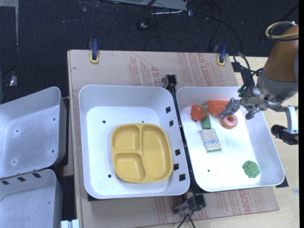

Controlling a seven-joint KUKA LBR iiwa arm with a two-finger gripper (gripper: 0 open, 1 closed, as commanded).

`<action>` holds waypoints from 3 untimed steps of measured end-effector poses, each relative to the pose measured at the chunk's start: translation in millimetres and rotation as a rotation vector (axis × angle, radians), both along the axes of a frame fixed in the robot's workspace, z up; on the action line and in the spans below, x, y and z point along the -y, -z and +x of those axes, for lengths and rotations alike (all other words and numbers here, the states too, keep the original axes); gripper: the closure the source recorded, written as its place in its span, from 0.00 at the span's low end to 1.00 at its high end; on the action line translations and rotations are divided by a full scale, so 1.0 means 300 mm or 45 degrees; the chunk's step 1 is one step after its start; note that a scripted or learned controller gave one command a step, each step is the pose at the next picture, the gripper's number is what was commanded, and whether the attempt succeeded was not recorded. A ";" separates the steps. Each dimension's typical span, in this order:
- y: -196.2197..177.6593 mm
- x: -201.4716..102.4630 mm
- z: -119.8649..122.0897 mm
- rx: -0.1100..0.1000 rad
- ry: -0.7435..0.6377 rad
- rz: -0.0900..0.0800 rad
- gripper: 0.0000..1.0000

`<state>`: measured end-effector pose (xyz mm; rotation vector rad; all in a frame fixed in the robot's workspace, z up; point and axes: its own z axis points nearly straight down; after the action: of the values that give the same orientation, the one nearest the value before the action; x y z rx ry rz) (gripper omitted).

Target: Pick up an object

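The right bin (266,141) holds several small objects. A red piece (197,111) and an orange piece (216,106) lie at its far left, with a green stick (206,122) between them. A pink ring (230,121) sits just right of those. A speckled green-and-white block (210,140) lies mid-bin, and a green knobbly ball (251,169) rests near the front right corner. My gripper (240,109) hangs over the bin's far side, just above and right of the pink ring. It is open, with nothing between its fingers.
The left bin (90,127) carries a yellow three-compartment plate (141,152). A black divider (178,127) runs between the bins. The grey arm (280,70) enters from the right over the bin's far right corner. Spare white bins (28,127) lie off the bench at left.
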<state>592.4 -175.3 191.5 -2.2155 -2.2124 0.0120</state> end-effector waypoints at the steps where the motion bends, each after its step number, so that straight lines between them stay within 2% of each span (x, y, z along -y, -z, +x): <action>1: -0.024 -0.001 0.011 0.016 -0.004 -0.003 0.00; 2: 0.124 0.012 0.017 0.011 -0.001 -0.002 0.00; 3: 0.270 -0.013 0.020 0.018 -0.004 -0.005 0.00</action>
<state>598.3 -171.6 110.5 -2.2213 -2.2245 0.0009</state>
